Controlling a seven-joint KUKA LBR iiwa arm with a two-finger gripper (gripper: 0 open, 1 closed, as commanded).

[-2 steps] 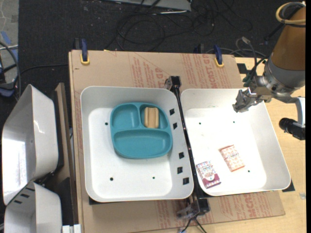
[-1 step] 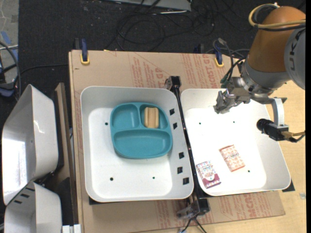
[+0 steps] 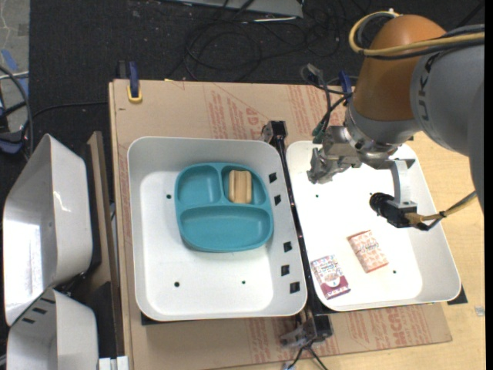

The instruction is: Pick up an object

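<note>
Nearest packet [image 3: 330, 274]: small flat sachet, pink-and-white print, lying near the front rim of the right bin [image 3: 431, 284] on the bench [image 3: 200, 99].
Second packet [image 3: 367, 250]: just beside it, reddish print, flat too.
Handling: likely feather-light, thin, maybe slick; edges are the place to pinch, though lying flat makes that awkward.
Tool [image 3: 322, 169]: hanging over the right bin's back half, well apart from both packets; open or closed, I can't tell.
Left bin [image 3: 154, 284]: teal divided tray [image 3: 223, 230] with a tan block [image 3: 240, 186] in one compartment.
</note>
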